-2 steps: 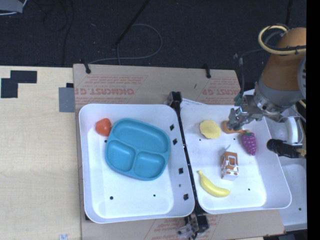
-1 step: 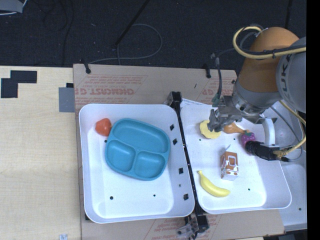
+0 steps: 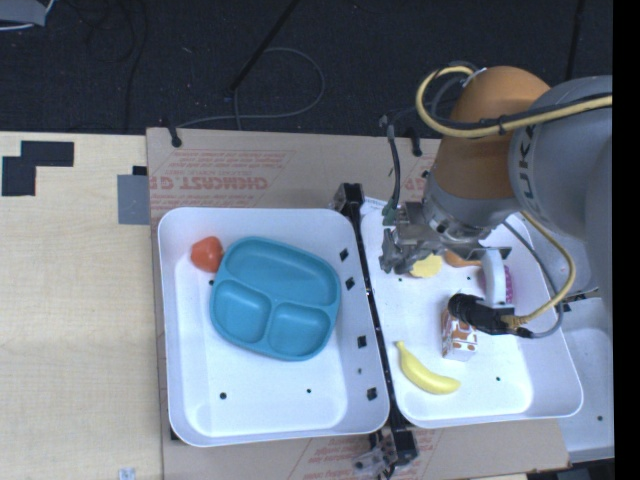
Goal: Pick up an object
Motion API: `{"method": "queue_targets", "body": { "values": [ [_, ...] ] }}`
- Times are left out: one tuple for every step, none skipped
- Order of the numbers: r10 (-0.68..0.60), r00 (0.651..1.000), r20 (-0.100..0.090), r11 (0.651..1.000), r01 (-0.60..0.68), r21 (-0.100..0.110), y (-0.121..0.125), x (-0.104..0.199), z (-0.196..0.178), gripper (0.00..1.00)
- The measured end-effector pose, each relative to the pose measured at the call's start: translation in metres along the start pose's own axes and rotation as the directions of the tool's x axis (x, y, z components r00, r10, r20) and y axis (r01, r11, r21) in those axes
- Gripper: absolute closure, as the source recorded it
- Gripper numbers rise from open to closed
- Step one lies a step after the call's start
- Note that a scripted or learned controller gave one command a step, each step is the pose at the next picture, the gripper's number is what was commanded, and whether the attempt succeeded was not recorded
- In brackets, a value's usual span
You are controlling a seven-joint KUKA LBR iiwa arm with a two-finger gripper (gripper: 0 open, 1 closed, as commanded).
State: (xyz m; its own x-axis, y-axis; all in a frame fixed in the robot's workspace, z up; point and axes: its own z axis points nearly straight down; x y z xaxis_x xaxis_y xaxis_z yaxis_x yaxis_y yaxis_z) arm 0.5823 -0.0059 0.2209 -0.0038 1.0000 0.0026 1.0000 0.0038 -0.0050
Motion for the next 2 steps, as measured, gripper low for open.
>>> {"method": "queue_targets", "body": {
  "values": [
    [-0.001, 1.000, 0.001, 1.000, 0.001, -0.003, -0.001, 0.048, -0.010, 1.00],
    [-0.001, 1.000, 0.001, 1.000, 0.001, 0.001, -0.015, 0.100, -0.002, 1.00]
  ]
}}
